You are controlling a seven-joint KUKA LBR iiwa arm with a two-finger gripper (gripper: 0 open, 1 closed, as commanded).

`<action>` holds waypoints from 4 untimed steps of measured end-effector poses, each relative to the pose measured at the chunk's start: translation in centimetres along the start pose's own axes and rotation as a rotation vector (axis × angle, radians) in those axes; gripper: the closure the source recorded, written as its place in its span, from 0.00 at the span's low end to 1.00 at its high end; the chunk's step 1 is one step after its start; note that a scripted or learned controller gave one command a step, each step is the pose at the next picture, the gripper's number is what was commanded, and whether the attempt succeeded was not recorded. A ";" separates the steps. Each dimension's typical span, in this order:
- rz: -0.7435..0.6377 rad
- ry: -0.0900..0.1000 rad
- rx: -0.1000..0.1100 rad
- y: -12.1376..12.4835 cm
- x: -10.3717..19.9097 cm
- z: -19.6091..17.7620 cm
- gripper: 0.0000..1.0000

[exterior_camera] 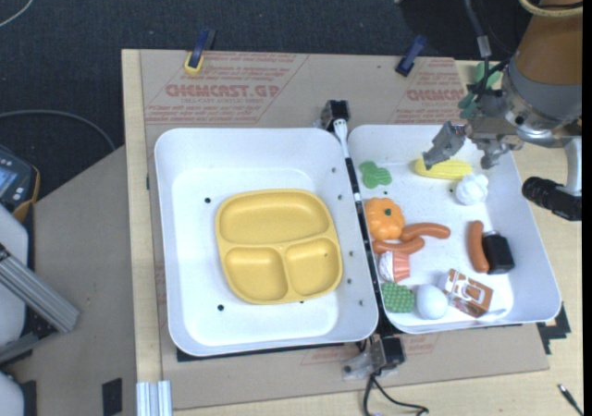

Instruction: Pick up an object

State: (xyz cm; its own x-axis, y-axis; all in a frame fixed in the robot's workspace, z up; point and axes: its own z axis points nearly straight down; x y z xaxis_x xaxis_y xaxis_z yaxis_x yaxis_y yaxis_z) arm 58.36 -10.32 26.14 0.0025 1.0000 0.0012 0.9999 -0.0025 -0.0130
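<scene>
Camera view shows a yellow corn cob (445, 167) lying flat in the upper part of the right bin (541, 248), its long axis running nearly left to right across the frame, with the left end a touch lower than the right. It is a pale yellow, stubby toy piece with a ribbed surface, and one end looks blunter than the other, though which end is the tip is hard to tell. Right above it hangs the end effector (474, 144), its two dark fingers spread apart, one at the cob's left end and the other to the right of it; the cob lies on the bin floor below them and nothing is gripped between them. Just below and right of the cob sits a small white lumpy item (472, 189), and to its left a green leafy piece (375, 174). Farther down the right bin lie an orange pepper-like toy (384, 218), an orange sausage (425, 233) touching it, a second sausage (476, 246) standing up-down in the frame beside a black block (498, 253), a white egg (431, 301) and a small printed packet (469, 292). The left bin (185, 220) carries a yellow divided tray (277, 245). Both bins rest on a cardboard-covered counter (277, 81) with clamps at its upper edge.
</scene>
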 end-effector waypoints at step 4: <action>-0.002 0.000 -0.006 0.8 0.4 12.6 0.00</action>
State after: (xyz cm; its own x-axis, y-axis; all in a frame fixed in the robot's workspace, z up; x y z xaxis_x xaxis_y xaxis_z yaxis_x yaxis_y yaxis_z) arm 58.95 -9.95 13.51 0.0009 1.0000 0.0016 1.0000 -0.0009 -0.0066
